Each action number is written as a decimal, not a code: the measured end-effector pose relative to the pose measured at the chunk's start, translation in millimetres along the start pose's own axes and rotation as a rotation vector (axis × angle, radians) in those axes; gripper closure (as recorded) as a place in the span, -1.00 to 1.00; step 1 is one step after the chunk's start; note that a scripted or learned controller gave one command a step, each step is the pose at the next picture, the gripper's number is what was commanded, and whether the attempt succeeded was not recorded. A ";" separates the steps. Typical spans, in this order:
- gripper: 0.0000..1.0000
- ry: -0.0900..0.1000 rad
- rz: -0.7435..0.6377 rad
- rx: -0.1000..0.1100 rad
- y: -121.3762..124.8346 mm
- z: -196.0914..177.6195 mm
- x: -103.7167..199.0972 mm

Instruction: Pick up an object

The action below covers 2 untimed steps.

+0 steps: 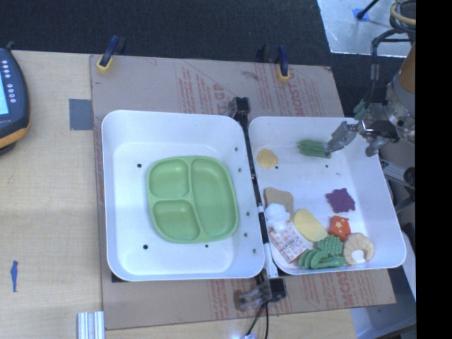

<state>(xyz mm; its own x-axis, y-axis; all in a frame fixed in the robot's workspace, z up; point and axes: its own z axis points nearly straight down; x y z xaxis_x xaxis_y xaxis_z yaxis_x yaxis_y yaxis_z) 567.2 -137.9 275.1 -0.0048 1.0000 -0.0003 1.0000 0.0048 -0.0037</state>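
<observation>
The right bin (pixel 367 168) holds several toy foods. A dark green leafy piece (pixel 309 147) lies near its far edge. My gripper (pixel 355 140) hovers at the bin's far right, open, with nothing between its fingers. Its left finger (pixel 337 139) sits just right of the green piece, close to touching it. Further items are a small yellow round piece (pixel 267 159), a purple piece (pixel 341 200), a tan slice (pixel 278 197), a pale yellow lump (pixel 309 224), a red-orange piece (pixel 340 226), a printed packet (pixel 288 244), green pods (pixel 321 255) and a shrimp-like piece (pixel 359 248).
The left bin (pixel 127 246) carries a green divided plate (pixel 192 198). A black divider (pixel 248 154) runs between the bins. A handheld pendant (pixel 10 94) lies at the bench's far left. Blue and yellow clamps (pixel 282 62) hold the cardboard's far edge.
</observation>
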 end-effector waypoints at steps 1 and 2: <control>-1.00 0.000 0.003 0.007 -10.6 71.3 -33.2; -1.00 0.001 0.002 0.008 -15.8 189.8 -58.1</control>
<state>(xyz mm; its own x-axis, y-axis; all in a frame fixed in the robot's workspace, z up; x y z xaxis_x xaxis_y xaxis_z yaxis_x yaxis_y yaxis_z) 550.9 -196.1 85.3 -0.0024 1.0000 0.0007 0.9999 0.0025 -0.0118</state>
